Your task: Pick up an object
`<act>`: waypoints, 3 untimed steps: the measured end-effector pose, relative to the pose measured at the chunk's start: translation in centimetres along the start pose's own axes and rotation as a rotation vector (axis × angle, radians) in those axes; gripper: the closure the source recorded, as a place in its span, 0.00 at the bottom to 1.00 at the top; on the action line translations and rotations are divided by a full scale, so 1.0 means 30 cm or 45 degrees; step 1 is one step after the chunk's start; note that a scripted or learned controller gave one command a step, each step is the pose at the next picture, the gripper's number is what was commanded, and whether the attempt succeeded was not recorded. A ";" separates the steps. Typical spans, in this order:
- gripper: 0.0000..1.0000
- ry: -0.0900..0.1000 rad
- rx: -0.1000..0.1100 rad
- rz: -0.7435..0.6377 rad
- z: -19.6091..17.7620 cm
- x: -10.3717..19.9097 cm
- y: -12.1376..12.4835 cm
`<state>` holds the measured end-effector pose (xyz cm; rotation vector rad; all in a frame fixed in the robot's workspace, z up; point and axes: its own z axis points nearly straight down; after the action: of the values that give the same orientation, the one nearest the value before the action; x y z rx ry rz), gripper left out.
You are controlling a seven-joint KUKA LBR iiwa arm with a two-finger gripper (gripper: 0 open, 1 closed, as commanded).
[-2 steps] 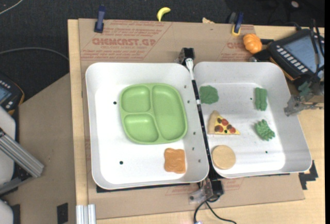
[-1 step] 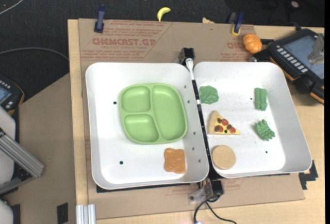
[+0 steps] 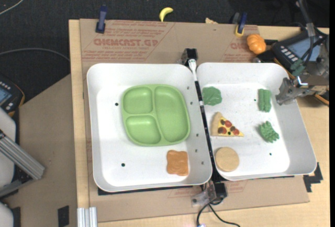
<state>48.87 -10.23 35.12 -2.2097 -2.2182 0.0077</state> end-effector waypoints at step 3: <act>1.00 0.000 -0.039 0.000 -0.491 0.549 -0.031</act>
<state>48.03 6.19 49.91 -2.2256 -2.2333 -0.0264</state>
